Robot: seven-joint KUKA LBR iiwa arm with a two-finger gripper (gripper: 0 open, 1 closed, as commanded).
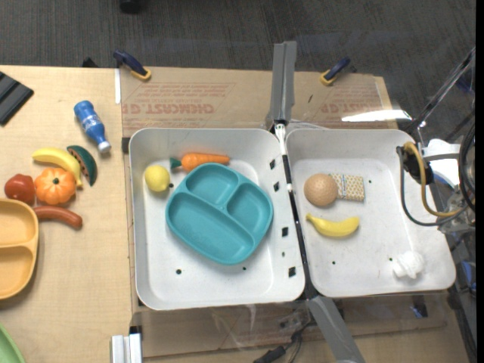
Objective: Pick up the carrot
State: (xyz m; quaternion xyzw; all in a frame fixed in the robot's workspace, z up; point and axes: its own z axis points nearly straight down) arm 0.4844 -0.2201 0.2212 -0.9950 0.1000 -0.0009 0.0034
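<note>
Carrot (200, 159): lies flat in the left bin (151, 278), along the far edge, just beyond the teal plate (219, 214), a lemon (156, 178) nearby.
Right bin (378, 274): banana (333, 225), brown ball (321, 190).
Tool: cannot tell.

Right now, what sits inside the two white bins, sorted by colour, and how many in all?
Yellow: 2, the lemon and the banana
Orange: 1, the carrot
Teal: 1, the divided plate
Tan: 2, the round ball and the cracker
White: 1, a small lump
Total: 7
</note>
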